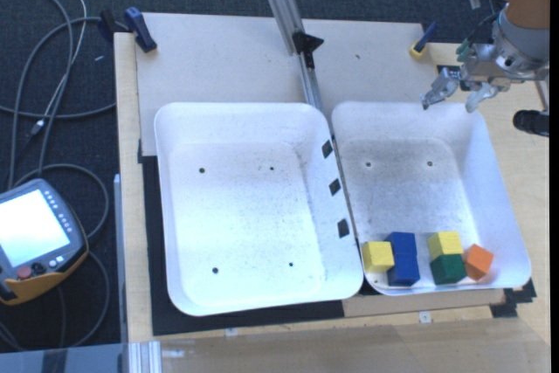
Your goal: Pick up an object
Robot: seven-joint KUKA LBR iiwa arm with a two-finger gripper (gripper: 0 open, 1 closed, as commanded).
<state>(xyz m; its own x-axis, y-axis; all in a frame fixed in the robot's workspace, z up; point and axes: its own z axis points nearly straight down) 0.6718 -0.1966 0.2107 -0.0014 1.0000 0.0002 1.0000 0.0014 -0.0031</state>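
I saw my pincer [453,100] spread wide, holding nothing, well apart from the blue plastic block [402,257].

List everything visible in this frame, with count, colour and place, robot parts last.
bins: 2, white, side by side on the bench
blocks: 5, near end of the right bin; yellow block, blue block, second yellow block behind a green block, orange block
clamps: 2, blue clamp at the far left bench corner, yellow-and-blue clamp far right
pendant: 1, orange and grey, floor at left
arm: 1, grey and orange, upper right
pincer: 1, open, above the right bin's far rim, holding nothing
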